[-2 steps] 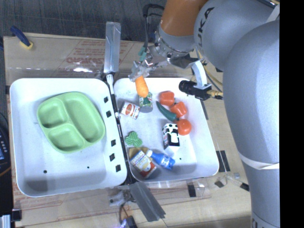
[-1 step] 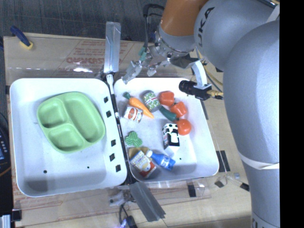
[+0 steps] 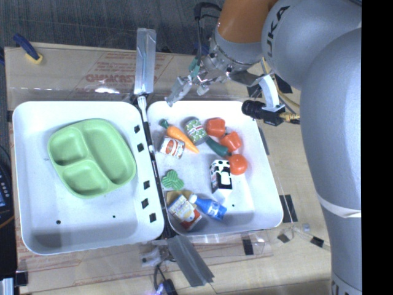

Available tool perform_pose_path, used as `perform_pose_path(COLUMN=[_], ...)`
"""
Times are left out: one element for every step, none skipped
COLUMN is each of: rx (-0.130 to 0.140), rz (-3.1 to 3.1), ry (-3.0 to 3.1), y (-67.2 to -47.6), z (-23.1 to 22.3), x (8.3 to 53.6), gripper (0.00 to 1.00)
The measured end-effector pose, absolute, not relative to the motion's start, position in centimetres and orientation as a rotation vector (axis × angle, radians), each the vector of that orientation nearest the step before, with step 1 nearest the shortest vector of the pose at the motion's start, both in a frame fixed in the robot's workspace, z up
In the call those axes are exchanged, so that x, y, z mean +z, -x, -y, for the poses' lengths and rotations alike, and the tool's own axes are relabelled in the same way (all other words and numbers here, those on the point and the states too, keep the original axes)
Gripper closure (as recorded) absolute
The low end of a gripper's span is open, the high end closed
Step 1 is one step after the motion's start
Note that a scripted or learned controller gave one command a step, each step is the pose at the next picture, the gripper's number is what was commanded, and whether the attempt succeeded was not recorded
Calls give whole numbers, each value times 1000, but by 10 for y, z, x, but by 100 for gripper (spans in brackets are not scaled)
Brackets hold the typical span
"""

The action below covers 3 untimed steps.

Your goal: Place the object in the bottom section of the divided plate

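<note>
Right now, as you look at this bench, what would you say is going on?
A grey robot arm reaches in from the right, and its gripper hangs above the far left corner of the right bin. That bin holds a jumble of toy foods, among them a carrot, a cow-patterned carton and a blue bottle. The green divided plate lies in the left bin, and no toy has been put on it yet.

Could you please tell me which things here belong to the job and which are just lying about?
Job: green divided plate, gripper, one toy from the right bin (which one is unclear).
Lying about: the rest among carrot, cow-print carton, blue bottle.
</note>
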State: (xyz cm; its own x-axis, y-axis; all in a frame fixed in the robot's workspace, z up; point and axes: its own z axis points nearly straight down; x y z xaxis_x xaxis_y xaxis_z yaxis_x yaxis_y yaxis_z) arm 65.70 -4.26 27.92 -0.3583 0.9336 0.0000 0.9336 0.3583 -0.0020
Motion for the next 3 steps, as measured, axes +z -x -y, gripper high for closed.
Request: perform_pose_path(rx=[7,2,3], rz=[2759,2853,2852], ry=[1492,1315,1315], y=[-611,-609,-609], z=[-64,-41,-41], x=[244,319,318], gripper=[0,0,0])
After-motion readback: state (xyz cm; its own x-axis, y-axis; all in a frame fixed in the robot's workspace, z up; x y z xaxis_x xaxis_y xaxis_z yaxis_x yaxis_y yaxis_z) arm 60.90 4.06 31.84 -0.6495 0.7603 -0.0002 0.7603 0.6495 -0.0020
